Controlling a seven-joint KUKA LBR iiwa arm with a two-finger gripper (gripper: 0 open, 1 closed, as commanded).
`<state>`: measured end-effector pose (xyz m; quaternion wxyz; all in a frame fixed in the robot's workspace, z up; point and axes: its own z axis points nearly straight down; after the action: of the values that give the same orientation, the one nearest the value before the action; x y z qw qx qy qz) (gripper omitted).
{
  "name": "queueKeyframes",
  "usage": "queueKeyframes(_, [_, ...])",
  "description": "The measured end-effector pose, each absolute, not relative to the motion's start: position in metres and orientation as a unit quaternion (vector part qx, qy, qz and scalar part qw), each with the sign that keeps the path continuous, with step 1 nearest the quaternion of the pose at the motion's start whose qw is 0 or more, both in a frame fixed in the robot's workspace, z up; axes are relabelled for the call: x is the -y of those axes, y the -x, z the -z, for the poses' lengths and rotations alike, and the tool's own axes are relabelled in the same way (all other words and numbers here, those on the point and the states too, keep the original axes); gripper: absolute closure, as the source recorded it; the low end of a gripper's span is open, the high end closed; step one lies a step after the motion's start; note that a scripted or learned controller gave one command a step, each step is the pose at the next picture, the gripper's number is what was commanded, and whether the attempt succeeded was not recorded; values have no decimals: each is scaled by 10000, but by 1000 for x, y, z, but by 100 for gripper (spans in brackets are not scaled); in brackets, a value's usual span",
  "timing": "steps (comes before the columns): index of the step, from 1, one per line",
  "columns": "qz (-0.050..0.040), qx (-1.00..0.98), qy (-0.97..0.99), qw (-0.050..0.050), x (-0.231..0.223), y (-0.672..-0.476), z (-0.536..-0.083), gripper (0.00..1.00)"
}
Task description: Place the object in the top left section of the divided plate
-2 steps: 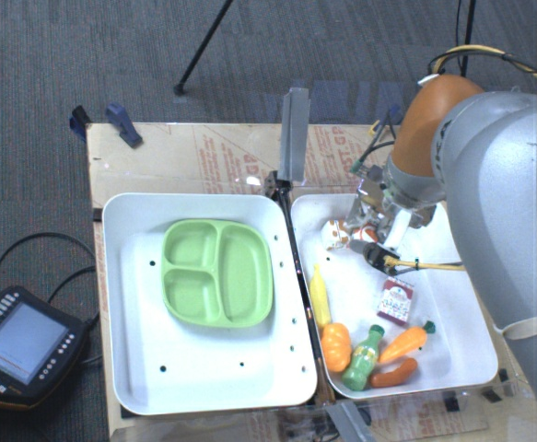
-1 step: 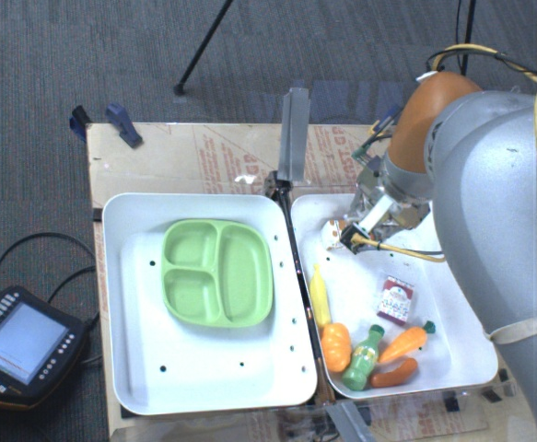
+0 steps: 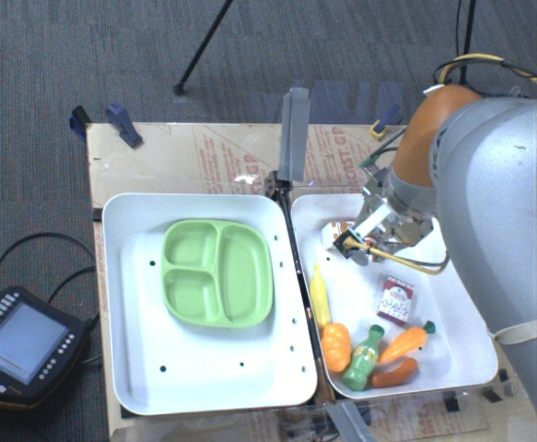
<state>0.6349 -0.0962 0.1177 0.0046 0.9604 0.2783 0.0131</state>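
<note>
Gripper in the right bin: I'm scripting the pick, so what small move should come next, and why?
Probably shift toward the red box and lower: the gripper hangs over the right bin's upper end, with the box lying nearer the camera.

Glossy green plastic divided plate [image 3: 218, 273] in smooth white plastic bin [image 3: 130, 339].

We see the plate [image 3: 218, 274], pale green, lying flat, well to the left of the jaws in the view: two small sections on its far side from them, one long section nearer.
</note>
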Motion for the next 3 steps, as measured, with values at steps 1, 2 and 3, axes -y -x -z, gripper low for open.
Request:
queueKeyframes(1, [41, -2025, -9793, -20, 88, -633, -119, 100])
queueKeyframes(2, [39, -1337, -9910, -13, -20, -625, -183, 100])
queueKeyframes(3, [40, -1016, -9948, -3, -75, -630, -183, 100])
